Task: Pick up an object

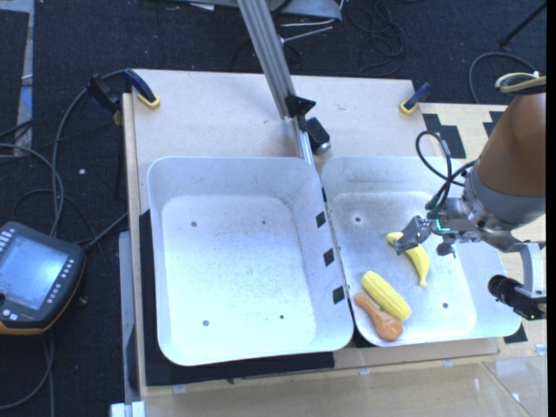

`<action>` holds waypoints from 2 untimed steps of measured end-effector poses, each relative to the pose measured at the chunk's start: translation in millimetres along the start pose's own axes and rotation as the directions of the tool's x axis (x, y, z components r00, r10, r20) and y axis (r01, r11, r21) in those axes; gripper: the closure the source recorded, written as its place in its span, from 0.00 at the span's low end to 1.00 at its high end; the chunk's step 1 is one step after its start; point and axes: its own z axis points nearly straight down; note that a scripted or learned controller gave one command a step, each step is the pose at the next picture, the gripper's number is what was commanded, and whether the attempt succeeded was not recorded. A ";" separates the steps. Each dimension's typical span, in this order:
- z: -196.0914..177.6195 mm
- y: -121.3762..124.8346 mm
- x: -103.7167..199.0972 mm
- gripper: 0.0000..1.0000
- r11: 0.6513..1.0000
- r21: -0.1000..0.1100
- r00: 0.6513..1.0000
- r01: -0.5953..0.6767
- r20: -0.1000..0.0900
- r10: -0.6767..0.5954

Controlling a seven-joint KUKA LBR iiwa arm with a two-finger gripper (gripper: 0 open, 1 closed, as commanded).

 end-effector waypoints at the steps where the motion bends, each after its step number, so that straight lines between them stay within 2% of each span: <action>1: 0.0 0.0 0.0 0.00 1.000 0.000 1.000 0.000 0.000 0.000; 2: 43.4 3.8 -3.1 0.00 1.000 0.003 1.000 0.000 0.000 0.000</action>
